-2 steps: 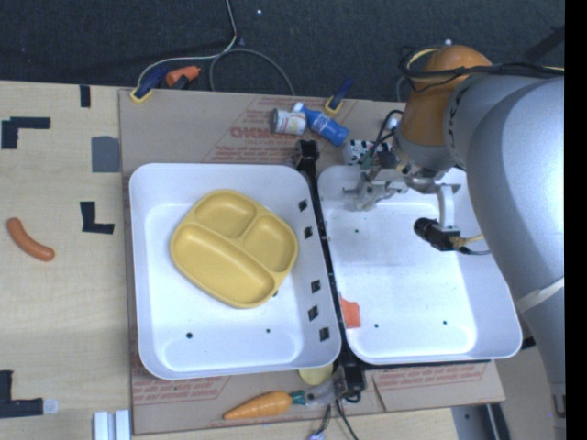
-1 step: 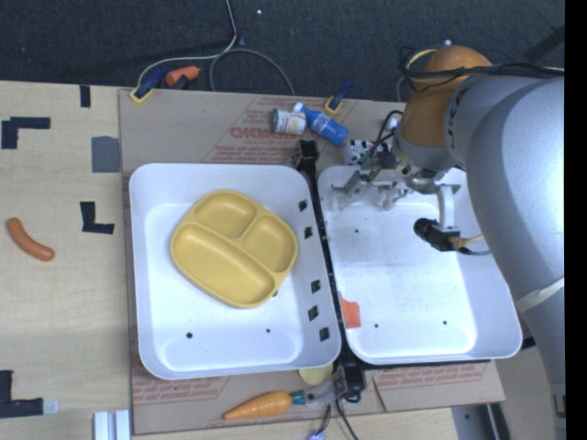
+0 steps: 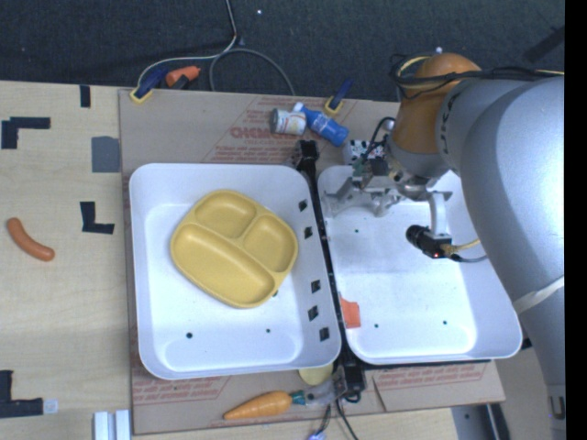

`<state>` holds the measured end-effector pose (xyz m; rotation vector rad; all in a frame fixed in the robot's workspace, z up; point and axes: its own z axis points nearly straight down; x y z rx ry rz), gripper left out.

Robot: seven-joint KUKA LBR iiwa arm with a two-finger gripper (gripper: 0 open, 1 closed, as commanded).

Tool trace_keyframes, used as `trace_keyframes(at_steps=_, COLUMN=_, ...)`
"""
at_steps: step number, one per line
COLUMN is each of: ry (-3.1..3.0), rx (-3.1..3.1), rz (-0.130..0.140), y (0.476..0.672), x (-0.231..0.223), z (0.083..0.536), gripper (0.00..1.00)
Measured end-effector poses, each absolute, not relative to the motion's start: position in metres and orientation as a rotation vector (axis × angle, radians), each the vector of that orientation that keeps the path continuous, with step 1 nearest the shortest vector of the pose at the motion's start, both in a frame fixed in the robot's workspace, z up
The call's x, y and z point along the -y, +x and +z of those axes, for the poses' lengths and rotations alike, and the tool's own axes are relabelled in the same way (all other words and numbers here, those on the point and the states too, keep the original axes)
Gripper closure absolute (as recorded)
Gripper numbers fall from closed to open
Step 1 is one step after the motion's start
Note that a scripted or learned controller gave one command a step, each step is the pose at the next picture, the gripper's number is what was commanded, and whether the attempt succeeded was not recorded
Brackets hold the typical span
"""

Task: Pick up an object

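Observation:
A yellow divided plate (image 3: pixel 235 247) lies in the left bin (image 3: pixel 156 337). A small orange piece (image 3: pixel 350 314) rests against the left wall of the right bin (image 3: pixel 459 337). My gripper (image 3: pixel 365 189) hangs low over the far left corner of the right bin, beneath the orange-banded wrist (image 3: pixel 424 117). It is well apart from the orange piece, and I see nothing held in it.
A toy carrot (image 3: pixel 260 405) lies on the bench in front of the bins. A sausage (image 3: pixel 29 239) sits far left on the table. A blue and white bottle (image 3: pixel 310 122) and clamps (image 3: pixel 165 79) are behind the bins. The grey arm covers the right side.

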<state>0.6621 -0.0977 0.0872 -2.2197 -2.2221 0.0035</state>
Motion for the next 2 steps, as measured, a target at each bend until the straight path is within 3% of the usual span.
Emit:
trace_keyframes(at_steps=1, ry=-2.225, rx=2.225, rz=-0.002, y=0.636, x=0.096, z=0.086, gripper=0.00)
trace_keyframes(at_steps=2, ry=-2.219, rx=2.224, rz=0.000, y=0.655, x=0.099, z=0.086, gripper=0.00)
